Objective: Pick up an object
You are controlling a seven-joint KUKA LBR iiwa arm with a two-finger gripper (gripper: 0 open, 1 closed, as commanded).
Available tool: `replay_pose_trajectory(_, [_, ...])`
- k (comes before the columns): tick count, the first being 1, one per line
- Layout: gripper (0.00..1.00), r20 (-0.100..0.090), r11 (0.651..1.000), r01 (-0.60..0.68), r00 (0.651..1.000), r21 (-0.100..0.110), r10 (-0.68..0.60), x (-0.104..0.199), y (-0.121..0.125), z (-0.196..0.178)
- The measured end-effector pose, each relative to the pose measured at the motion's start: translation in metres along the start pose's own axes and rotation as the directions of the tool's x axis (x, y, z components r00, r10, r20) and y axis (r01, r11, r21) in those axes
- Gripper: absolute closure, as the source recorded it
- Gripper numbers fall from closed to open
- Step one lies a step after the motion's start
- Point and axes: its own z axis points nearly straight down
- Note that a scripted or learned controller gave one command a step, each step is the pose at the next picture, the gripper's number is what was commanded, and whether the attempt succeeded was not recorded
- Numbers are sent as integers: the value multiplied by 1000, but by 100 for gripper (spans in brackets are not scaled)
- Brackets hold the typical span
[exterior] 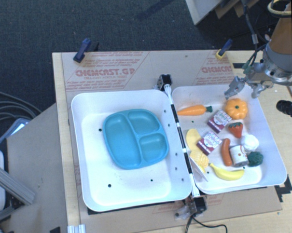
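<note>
Gripper [245, 87] observed over the far right corner of the right bin [275, 154], fingers spread apart with nothing between them. It hangs just beside the small pumpkin [236, 108], slightly farther and to the right of it, apparently above the bin floor and not in contact with any item.

Right bin contents: a carrot [191, 110] lying near the far left side; the pumpkin; a strawberry [236, 129] just near of the pumpkin; two small packets [218, 120] [208, 142]; a yellow corn piece [195, 148]; a sausage [226, 151]; a white ball-like item [250, 142]; a small can [239, 156]; a green broccoli-like piece [255, 158]; a banana [227, 172] at the near edge. All rest in the bin.

Left bin [91, 183] holds a blue divided plate [136, 137].

Assessment: the pick is not yet done. No item is lifted or gripped. The pumpkin seems the likeliest target, judging by closeness. Descent, closure and lift remain.
</note>
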Motion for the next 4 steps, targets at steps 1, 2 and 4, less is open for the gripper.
replay_pose_trajectory(1, [0,-2,1000,1,1000,3,-1,-25,28,127])
replay_pose_trajectory(2, [100,2,1000,2,1000,-2,-2,-26,30,115])
replay_pose_trajectory(4, [100,1,1000,1,1000,-2,-1,62,-113,-46])
